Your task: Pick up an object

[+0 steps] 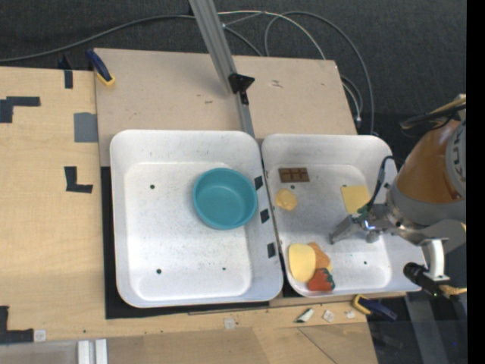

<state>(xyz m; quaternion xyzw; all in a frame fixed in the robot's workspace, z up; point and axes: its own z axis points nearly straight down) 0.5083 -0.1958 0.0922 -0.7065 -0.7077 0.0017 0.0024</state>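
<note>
The hand (350, 230) hangs low in the right bin (379, 146), fingers spread and gripping nothing — the yellow slice (355, 198) lies just beside it. 1 risk: closing here catches bare floor, between slice and yellow-orange toys (309, 264).

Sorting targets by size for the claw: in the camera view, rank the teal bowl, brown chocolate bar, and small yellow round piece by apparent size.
Largest to smallest:
1. teal bowl
2. brown chocolate bar
3. small yellow round piece, only slightly smaller than the bar

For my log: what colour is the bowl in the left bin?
The bowl is teal blue, seen clearly in the camera view.
</note>
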